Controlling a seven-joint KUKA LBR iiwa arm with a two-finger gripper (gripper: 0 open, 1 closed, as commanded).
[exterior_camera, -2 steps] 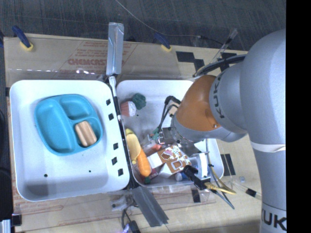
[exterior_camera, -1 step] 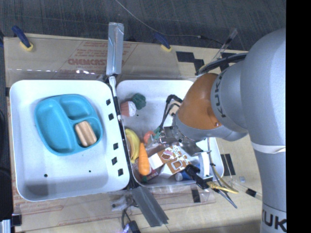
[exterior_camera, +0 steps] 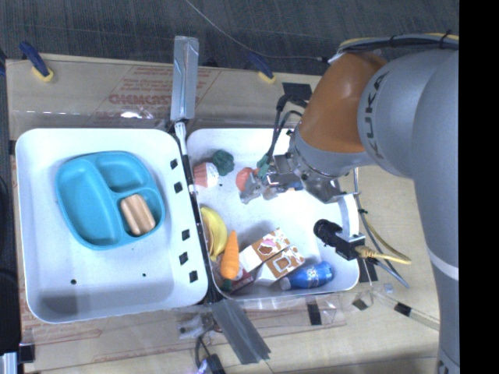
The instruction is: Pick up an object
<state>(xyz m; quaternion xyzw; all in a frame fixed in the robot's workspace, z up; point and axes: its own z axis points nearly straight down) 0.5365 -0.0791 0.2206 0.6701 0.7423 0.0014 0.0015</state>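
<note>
My gripper (exterior_camera: 260,184) hangs low over the upper middle of the right bin (exterior_camera: 327,209), below the orange-banded wrist. A small red object (exterior_camera: 244,177) lies right against the gripper's left side; whether it is held I cannot tell. To the left are a red-and-white object (exterior_camera: 206,174) and a dark green one (exterior_camera: 224,160). Along the bin's left and lower parts lie a banana (exterior_camera: 212,228), a carrot (exterior_camera: 230,257), a printed carton (exterior_camera: 273,254) and a blue bottle (exterior_camera: 310,275).
The left bin (exterior_camera: 47,279) holds a blue divided plate (exterior_camera: 93,189) with a tan bread roll (exterior_camera: 138,213) in its right compartment. A black fitting (exterior_camera: 334,238) sits at the right bin's right wall. A grey divider (exterior_camera: 185,201) separates the bins.
</note>
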